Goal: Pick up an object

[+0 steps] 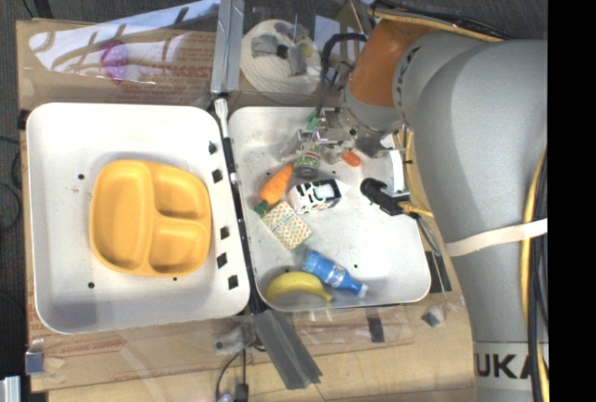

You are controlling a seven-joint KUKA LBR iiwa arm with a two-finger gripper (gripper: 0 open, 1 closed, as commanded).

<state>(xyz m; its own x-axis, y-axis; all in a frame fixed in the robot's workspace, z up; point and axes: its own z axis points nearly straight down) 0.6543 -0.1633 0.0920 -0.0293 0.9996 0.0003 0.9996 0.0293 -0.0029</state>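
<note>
Carrot: lies tilted in the right bin, upper middle, just beside the black-and-white toy. I read it as the likely pick, since the tool hangs just above it. Tool's grip state: I cannot tell, too small. Patterned pouch, blue bottle, banana lie nearer the front wall.

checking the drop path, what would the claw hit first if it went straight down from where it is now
Probably the black and white toy or the carrot, which lie just below the claw in the right bin. Depth is unclear from this slanted view.
</note>
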